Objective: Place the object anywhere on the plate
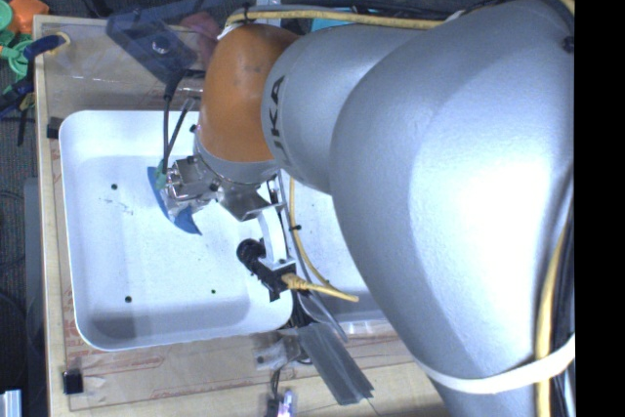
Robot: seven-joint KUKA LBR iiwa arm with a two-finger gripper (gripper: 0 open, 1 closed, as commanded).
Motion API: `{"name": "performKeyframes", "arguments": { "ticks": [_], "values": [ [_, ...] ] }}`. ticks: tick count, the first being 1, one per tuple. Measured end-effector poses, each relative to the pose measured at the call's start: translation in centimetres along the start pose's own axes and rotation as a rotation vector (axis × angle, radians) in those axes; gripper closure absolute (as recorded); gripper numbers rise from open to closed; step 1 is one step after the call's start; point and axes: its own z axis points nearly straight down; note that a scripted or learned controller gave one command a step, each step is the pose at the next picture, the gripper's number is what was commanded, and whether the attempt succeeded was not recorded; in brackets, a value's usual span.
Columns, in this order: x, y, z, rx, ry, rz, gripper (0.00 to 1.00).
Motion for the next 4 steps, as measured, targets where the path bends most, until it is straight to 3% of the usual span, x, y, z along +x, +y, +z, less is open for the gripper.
{"name": "performKeyframes", "arguments": {
  "ticks": [1, 2, 3, 4],
  "values": [
    [-0.9, 6.5, -2.4, -0.003, -0.001, -0.23, 1.0],
    [-1.2, 11.5, -0.1, 0.0, 0.0, -0.278, 1.0],
    [2.6, 12.4, -2.3, -0.001, 0.0, -0.245, 1.0],
    [0.5, 12.0, -4.4, -0.002, -0.001, -0.179, 1.0]
  ]
}}
